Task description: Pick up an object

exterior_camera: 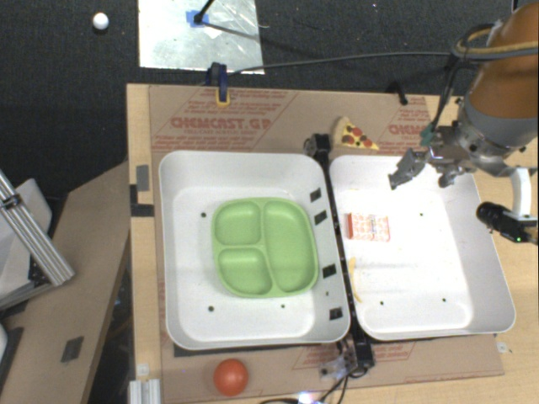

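Two bins: left bin (181,192) holds a green plate (264,247); right bin (472,293) holds a small red-and-white packet (368,226).
Packet place: 9 o'clock side of right bin, white floor bare around it.
End effector (425,165): fingers spread open, holding nothing, at 12 o'clock of right bin.
Outside bins: pizza toy (355,135) at 12 o'clock, orange ball (230,376) at 6 o'clock on desk (278,112).

Floor: you look down on dark, speckled flooring (59,99) behind and to the left of the bench.
Bench top: brown board (253,116) printed with red lettering lies under both bins.
Foil sheet: a shiny silver sheet (200,22) lies on the floor at the far side, with a blue clip (217,77) at its near edge.
Left side: you see a lower brown surface (84,251) and a slanted metal rail (34,242) on it.
Light: even and bright, with soft shadows.
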{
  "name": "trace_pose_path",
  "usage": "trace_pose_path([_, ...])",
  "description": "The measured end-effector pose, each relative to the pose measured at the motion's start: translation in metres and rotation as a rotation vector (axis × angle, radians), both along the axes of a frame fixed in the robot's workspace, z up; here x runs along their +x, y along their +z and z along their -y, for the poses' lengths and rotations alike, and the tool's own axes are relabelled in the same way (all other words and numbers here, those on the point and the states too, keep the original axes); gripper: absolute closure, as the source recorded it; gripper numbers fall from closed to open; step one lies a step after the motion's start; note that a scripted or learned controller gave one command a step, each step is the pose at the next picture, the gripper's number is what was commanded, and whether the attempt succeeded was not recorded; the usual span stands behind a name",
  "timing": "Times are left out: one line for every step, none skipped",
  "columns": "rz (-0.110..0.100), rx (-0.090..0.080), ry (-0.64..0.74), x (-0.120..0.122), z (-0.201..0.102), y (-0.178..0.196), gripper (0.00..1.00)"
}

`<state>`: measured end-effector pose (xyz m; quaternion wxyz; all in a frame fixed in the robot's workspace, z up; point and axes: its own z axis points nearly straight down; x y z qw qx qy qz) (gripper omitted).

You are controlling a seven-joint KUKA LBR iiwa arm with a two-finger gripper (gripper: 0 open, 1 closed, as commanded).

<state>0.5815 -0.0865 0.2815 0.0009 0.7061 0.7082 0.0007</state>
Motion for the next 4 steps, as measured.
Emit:
trace_pose_path([-0.005, 0.001, -0.002, 0.005, -0.003, -0.061, 0.0])
trace_pose_path([-0.004, 0.001, -0.002, 0.005, 0.004, -0.106, 0.0])
trace_pose_path([-0.005, 0.001, -0.002, 0.004, -0.004, -0.165, 0.0])
trace_pose_path([0.0, 0.0, -0.002, 0.005, -0.003, -0.151, 1.0])
